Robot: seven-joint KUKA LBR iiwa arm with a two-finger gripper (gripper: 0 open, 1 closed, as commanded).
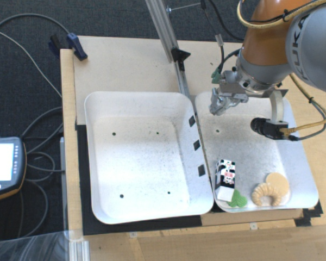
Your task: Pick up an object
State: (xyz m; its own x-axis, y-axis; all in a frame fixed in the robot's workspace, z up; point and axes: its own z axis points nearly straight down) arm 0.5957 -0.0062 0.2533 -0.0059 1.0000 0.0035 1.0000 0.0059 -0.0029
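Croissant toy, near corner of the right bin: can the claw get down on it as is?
Probably yes. The croissant toy lies uncovered, apart from the cow-print box, with the claw above the same bin's far end.

Lighting: bright, even, diffuse, from overhead. Shadows: soft and faint, a thin dark edge under the left bin (136, 151) along its near rim. Glare: mild sheen on the arm's orange band (271, 20). Focus: generally sharp; slight softness on the arm (315, 42). Dark floor (27, 15) underexposed. No marked edge distortion.
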